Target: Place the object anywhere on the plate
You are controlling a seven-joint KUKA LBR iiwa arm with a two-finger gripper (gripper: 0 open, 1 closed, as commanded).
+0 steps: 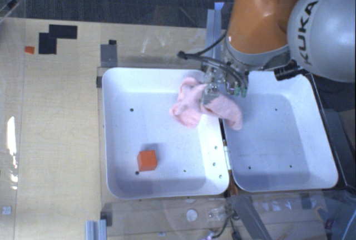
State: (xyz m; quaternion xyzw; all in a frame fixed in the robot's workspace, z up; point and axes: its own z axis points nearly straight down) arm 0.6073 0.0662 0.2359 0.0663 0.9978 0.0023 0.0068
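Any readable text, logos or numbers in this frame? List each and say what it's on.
"KUKA": black capital letters running up the rounded grey arm housing, beside the orange band.
No other text can be read. The black block marks and the small orange square on the wooden bench are plain shapes without letters. The two white bins, the pink cloth and the orange cube carry no print.
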